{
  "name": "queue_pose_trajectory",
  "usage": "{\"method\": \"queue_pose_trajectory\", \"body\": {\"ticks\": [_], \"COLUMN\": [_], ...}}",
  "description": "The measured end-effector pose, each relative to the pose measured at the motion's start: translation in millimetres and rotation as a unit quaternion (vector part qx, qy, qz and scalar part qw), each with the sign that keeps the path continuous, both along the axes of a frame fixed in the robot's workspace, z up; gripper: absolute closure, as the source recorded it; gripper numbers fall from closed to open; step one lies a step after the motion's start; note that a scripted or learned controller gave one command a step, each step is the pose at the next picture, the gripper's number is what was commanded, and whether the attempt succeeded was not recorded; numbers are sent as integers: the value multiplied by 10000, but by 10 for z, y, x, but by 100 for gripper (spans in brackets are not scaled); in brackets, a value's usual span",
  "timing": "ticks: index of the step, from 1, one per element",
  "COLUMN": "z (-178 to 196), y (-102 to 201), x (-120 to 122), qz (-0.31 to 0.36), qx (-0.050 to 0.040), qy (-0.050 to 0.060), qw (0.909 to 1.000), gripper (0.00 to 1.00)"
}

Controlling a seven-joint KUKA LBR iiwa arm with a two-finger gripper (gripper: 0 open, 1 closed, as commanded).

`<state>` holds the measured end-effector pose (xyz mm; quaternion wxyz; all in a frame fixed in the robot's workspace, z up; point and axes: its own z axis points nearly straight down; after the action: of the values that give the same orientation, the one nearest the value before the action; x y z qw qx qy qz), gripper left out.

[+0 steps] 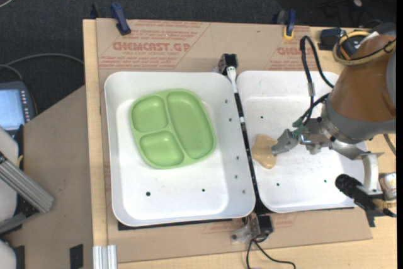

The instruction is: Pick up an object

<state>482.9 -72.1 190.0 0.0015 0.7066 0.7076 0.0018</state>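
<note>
Camera view puts your hand (280,143) low in the right bin (296,198), jaws apart, their tips just beside the tan lump (263,152) near the bin's left wall. Straddle the lump squarely before closing; it looks soft. The green tray (171,129) sits in the left bin (126,198).

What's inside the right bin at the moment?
The right bin holds one tan lump near its left wall, with the end effector at it. The arm covers the bin's right part, so that area is hidden.
</note>
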Motion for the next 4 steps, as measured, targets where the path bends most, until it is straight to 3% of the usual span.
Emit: {"method": "queue_pose_trajectory", "body": {"ticks": [1,2,3,4], "z": [1506,1468,3133,2539], "y": [657,1479,1570,2367], "x": [-12,-24,-27,-47], "qz": [42,43,8,31], "qx": [15,10,24,-7], "qy": [-74,9,-83,60], "qw": [10000,10000,10000,10000], "gripper": [0,0,0,0]}}
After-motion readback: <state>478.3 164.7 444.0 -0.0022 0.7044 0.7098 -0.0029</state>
